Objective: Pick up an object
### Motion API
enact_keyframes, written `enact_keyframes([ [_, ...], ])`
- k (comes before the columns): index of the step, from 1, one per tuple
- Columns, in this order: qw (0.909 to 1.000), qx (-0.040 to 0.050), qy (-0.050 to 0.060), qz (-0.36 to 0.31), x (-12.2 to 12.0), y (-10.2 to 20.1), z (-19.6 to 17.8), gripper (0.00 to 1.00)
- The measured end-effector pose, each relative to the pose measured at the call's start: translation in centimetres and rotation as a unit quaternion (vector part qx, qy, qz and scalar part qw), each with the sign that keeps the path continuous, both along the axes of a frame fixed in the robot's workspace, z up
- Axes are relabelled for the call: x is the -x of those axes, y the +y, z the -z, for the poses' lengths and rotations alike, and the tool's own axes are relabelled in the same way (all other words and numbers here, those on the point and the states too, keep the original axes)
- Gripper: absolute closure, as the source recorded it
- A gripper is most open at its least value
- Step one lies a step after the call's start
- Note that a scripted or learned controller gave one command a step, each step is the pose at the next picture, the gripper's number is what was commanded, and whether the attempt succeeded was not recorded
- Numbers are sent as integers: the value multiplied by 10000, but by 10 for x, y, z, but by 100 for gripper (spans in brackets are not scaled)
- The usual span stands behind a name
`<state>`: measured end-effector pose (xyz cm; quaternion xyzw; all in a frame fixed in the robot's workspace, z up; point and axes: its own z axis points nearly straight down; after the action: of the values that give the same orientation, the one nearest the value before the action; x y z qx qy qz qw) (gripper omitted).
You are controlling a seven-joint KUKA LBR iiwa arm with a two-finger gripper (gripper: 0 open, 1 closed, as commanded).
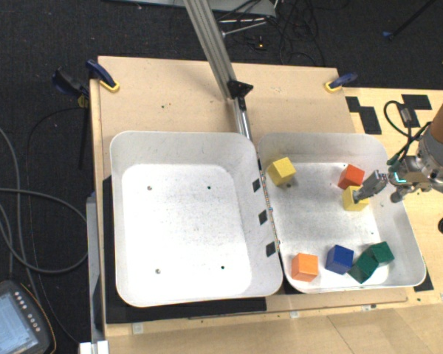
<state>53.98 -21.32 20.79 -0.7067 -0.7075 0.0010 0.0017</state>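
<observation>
The pincer [371, 189] reaches in from three o'clock over the right bin [321, 147], touching a small yellow block [352, 200] just below a red block [351, 175]. Another yellow block [282, 171] sits at ten o'clock; orange [305, 266], blue [340, 259] and green [372, 260] blocks line six o'clock. The left bin [181, 216] lies beside it on the worktop [170, 98].

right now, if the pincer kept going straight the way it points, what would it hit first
Probably the small yellow block: the pincer points left and down into the right bin, and its tip already sits at that block. The red block lies just beside. Height is unclear from above.
</observation>
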Motion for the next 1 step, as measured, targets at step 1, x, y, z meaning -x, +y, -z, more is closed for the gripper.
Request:
enact_keyframes([
  [1,10000,8,-20,-2,-1,0,-2,0],
])
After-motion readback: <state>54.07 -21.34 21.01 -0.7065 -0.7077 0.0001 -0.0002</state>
